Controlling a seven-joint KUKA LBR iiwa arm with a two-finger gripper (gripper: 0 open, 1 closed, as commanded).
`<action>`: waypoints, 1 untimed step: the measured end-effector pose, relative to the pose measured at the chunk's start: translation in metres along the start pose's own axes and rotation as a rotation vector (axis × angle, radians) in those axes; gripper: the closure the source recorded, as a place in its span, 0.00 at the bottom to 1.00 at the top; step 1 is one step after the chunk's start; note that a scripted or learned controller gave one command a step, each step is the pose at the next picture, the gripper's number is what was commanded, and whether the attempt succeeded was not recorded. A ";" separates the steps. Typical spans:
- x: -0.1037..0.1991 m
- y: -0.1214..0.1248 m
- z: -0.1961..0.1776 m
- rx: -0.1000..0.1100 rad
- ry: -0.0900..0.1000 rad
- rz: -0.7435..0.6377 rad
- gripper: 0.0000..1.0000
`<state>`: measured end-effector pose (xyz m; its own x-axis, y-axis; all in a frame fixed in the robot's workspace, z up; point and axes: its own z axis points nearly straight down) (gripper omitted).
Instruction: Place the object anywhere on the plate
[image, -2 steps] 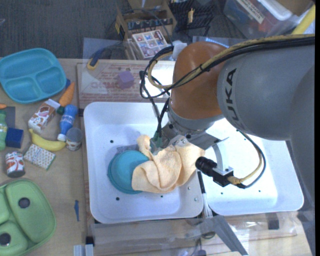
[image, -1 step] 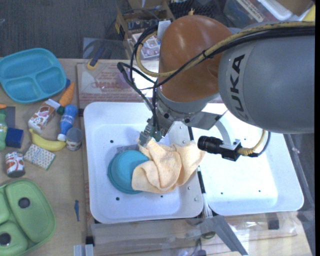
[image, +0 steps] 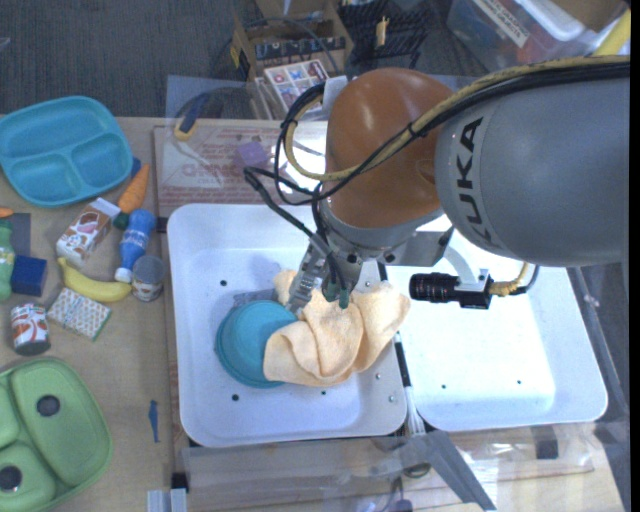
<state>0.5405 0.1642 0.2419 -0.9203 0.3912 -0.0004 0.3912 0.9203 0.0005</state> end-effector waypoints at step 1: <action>-0.010 0.012 -0.044 -0.003 -0.005 -0.053 1.00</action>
<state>0.5549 0.1716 0.2858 -0.9396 0.3422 -0.0055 0.3422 0.9396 0.0036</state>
